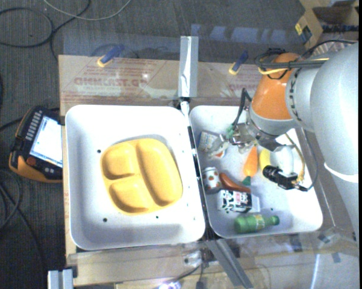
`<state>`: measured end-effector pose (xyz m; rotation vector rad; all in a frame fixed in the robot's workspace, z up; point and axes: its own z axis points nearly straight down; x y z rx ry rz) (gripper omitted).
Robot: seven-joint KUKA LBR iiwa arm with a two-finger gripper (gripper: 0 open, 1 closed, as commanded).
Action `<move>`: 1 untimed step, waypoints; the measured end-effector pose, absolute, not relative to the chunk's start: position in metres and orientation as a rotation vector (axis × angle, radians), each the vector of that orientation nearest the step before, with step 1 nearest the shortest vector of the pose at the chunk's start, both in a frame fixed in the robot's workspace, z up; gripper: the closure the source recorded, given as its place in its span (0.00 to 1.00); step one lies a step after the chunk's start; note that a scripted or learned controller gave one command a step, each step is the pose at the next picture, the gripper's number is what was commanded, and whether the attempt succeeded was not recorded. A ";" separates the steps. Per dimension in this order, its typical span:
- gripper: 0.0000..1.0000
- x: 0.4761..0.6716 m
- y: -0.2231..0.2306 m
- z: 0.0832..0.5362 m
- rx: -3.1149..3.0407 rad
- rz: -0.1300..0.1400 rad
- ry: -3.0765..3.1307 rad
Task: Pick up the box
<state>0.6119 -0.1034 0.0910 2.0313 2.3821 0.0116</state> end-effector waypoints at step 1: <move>0.00 0.634 -0.100 0.091 2.045 0.009 2.372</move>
